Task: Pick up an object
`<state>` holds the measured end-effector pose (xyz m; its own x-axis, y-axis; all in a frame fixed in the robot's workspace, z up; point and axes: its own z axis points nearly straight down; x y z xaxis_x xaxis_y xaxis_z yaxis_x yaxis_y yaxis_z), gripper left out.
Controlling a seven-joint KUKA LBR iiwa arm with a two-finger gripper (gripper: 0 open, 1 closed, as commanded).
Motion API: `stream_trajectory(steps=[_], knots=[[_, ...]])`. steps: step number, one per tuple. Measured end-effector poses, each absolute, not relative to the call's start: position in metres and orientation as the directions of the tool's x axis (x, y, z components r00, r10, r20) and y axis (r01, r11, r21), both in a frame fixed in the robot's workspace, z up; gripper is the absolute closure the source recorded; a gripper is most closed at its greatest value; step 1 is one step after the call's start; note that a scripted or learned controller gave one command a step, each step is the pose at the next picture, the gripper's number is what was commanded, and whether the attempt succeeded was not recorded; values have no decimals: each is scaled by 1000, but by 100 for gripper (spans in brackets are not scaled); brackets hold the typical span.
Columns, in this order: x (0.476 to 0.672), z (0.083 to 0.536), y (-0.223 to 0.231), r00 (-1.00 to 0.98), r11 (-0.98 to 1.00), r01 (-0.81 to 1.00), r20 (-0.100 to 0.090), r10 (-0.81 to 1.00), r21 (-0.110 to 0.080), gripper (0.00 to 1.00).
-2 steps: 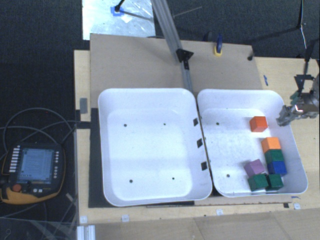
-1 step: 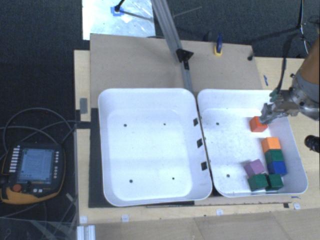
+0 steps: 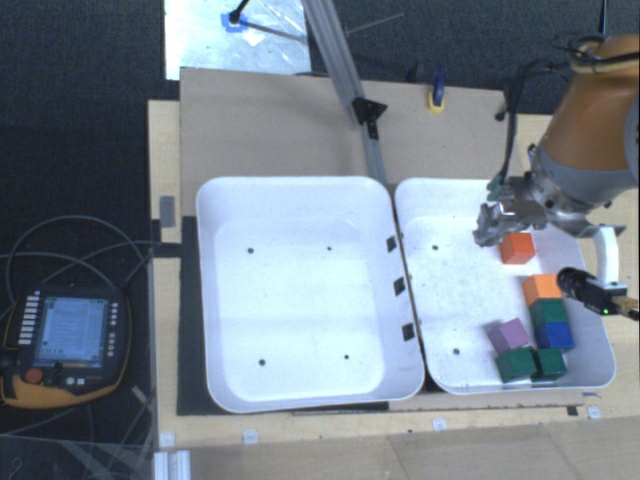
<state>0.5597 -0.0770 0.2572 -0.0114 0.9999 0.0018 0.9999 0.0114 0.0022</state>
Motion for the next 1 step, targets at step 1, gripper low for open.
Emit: stream_trajectory(steps=[1], knots=[[566,243,-24,-10,10,1000,2,1000,0,100]])
